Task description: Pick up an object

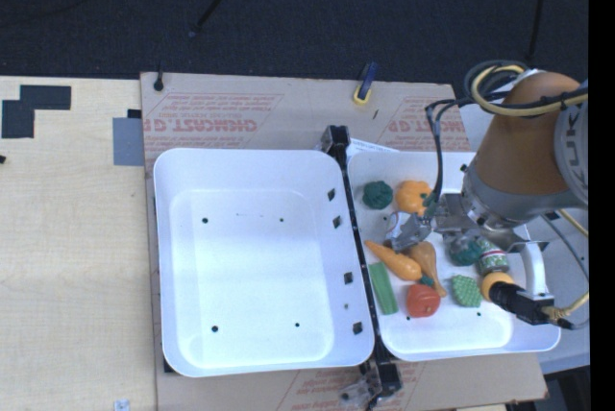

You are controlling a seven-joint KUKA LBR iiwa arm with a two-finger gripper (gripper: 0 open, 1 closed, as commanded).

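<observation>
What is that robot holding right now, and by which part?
It cannot be told: the gripper hangs low over the toy food in the right white bin, near a long orange carrot-shaped toy, but no grasp shows.

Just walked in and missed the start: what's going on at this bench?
A grey KUKA arm reaches in from the right over the right bin, which holds toy food: an orange carrot, a red tomato and a dark green piece. Its tool sits low among them. No item is visibly lifted. The left bin sits alongside.
</observation>
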